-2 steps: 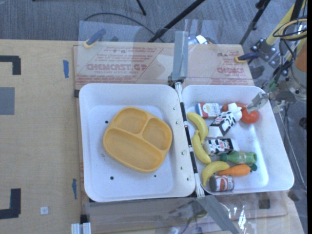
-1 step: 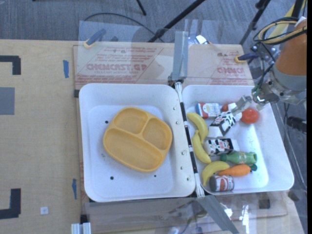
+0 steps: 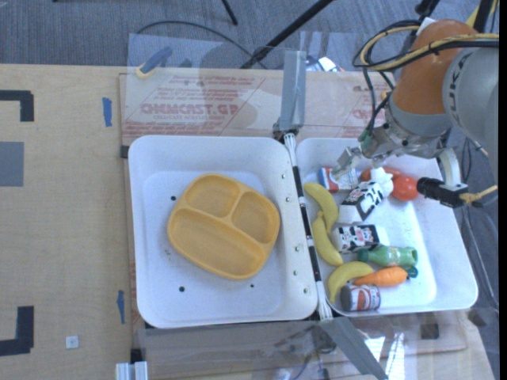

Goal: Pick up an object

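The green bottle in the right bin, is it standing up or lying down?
Lying down. The green bottle rests on its side on the floor of the right bin, lengthwise across the view, just above the carrot.

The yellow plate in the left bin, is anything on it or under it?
The yellow plate has three compartments with nothing in them. It lies flat on the floor of the left bin. Anything beneath the plate is covered and cannot be seen.

Wooden bench [image 3: 63,236] — two white bins [image 3: 150,291]
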`<state>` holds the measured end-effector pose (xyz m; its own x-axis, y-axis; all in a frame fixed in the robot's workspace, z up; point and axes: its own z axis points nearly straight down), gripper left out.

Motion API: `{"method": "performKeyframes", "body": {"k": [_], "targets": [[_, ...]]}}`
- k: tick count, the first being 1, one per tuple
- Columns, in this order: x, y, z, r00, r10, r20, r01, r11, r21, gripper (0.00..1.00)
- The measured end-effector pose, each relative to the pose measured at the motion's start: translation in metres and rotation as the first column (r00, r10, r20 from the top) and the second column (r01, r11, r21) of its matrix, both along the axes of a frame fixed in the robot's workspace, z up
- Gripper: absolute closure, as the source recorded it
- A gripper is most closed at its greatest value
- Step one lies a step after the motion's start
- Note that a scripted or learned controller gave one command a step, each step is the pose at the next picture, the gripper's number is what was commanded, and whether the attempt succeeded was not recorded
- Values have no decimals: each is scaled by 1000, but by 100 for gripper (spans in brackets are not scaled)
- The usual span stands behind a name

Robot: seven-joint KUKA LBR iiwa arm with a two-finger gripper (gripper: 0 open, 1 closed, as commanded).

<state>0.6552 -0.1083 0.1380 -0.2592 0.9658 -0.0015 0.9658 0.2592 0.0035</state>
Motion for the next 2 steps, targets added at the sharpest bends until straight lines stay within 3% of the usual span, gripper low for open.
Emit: {"method": "performKeyframes", "body": {"k": [1, 2], "targets": [[-43, 3, -52, 999, 52, 0, -52, 999, 0, 0], [-41, 4, -40, 999, 51, 7, -51, 999, 0, 100]]}}
